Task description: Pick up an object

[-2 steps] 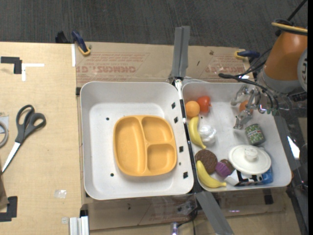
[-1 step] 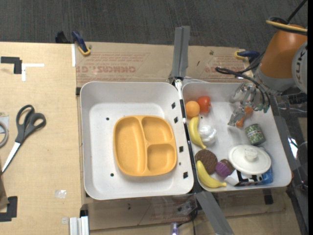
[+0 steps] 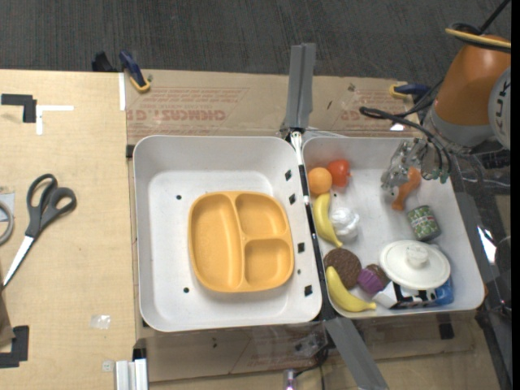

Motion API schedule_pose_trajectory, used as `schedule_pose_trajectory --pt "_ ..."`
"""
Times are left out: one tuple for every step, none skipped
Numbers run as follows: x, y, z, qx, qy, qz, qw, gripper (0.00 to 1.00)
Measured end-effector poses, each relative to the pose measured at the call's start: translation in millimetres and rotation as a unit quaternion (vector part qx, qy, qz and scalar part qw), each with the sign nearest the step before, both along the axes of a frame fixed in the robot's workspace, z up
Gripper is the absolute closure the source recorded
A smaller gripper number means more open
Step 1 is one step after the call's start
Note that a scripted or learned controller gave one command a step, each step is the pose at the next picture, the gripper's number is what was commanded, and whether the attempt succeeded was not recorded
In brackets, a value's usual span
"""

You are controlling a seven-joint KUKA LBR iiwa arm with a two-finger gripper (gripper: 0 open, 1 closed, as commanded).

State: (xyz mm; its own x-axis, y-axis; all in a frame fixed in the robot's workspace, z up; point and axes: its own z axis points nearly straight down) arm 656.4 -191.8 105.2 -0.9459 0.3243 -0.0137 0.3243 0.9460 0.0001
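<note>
My gripper point(image 3: 402, 171) hangs over the back of the right bin point(image 3: 467, 218), reaching in from the right. Directly at its tip lies a small orange carrot-like piece point(image 3: 405, 189), touching or partly covered by it. Also in this bin are an orange ball point(image 3: 318, 178), a red tomato point(image 3: 339, 170), a banana point(image 3: 323, 218), a white lump point(image 3: 346, 222), a green can point(image 3: 422, 223), a brown round piece point(image 3: 343, 262), a purple piece point(image 3: 372, 279), a second banana point(image 3: 348, 296) and a white lidded bowl point(image 3: 416, 264).
The left bin point(image 3: 154, 218) holds a yellow divided plate point(image 3: 241, 240). A blue-and-white box point(image 3: 424, 297) lies at the right bin's front. Scissors point(image 3: 36, 210) rest on the bench far left. Cables trail from the arm over the right bin's back right corner.
</note>
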Motion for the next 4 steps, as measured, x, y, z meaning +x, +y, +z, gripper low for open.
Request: schedule_pose_trajectory --pt "-44.3 38.2 93.5 0.0019 0.004 -0.04 0.9992 1.0" --pt "-143.4 10.0 -0.9 0.002 0.0 -0.039 0.9992 1.0" --pt "-152.7 97.9 -7.8 0.0044 -0.001 -0.187 0.9823 1.0" --pt "-95.2 -13.0 33.4 0.0022 0.003 -0.126 0.992 1.0"
